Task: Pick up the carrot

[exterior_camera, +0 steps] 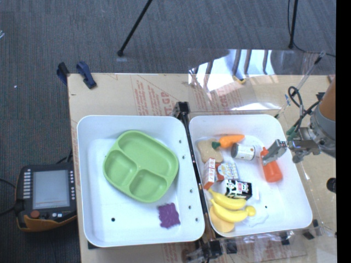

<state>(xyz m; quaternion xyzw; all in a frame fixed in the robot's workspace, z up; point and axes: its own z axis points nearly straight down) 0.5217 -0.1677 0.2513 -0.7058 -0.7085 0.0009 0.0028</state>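
The carrot [232,139] is orange with a green stub at its left end. It lies flat near the back of the right bin [277,124]. My gripper [278,149] reaches in from the right and hovers over the right side of this bin, to the right of the carrot and slightly nearer the front. It is well apart from the carrot. Just below the gripper sits an orange-red bottle-like item [272,170], and whether the two touch is unclear.
Right bin clutter: a small jar [243,152] between gripper and carrot, a tan cookie [207,149], snack packets [210,171], a cow-print carton [237,188], bananas [229,203]. The left bin [90,147] holds a green divided plate [141,166] and a purple piece [169,215].
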